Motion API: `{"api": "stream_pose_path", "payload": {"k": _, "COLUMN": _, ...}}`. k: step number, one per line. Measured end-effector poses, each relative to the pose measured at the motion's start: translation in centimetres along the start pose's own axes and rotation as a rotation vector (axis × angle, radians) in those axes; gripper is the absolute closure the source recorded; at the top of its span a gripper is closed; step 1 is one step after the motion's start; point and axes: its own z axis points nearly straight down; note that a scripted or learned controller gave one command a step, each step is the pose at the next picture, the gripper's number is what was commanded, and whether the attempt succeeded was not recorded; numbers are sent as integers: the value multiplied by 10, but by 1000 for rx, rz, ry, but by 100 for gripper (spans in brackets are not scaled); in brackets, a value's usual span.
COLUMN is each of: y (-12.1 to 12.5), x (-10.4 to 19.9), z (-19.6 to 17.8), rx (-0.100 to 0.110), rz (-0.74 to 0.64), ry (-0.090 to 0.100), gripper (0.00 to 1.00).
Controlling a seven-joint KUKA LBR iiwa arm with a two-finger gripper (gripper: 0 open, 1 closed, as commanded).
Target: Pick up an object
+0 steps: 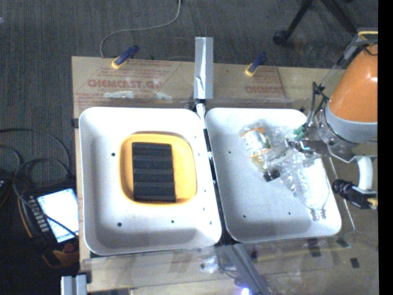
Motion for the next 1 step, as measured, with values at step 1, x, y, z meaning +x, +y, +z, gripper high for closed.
{"api": "stream_pose_path", "payload": {"k": 1, "y": 37, "x": -21, "z": 31, "rx": -1, "rz": -155, "ry": -2, "gripper": 0}}
